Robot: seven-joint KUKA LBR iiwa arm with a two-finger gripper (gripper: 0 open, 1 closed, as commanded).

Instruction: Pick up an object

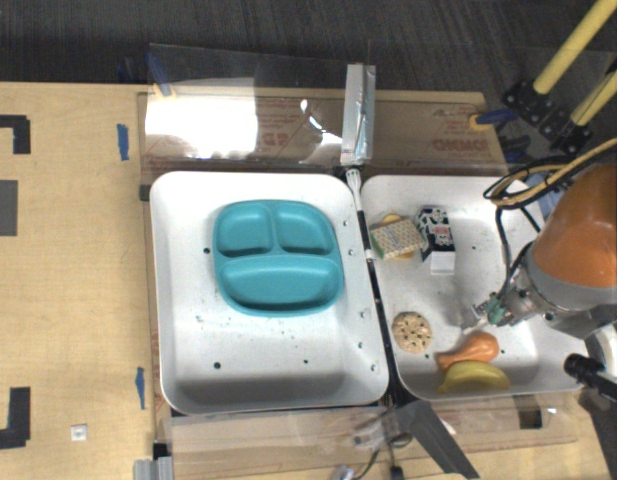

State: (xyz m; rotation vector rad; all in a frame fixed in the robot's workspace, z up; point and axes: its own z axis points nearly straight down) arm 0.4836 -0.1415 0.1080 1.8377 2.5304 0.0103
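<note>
Two white bins on a wooden bench: the left bin (178, 368) holds a teal tray (278, 256); gripper (498, 313), finger state unclear, hangs over the right bin (468, 193) beside a pear (470, 348).

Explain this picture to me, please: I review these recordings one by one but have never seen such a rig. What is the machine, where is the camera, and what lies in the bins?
This is one camera fixed above a bench, looking down at a slant. Two shallow white bins sit side by side. The left bin holds a teal divided plate. The right bin holds small things: a round cookie, an orange and yellow toy fruit, a waffle-like piece and a small black and white carton. The machine is a robot arm, grey and orange, reaching in from the right. Its gripper hangs low over the right bin, near the toy fruit. Nothing can be seen held in it.
</note>
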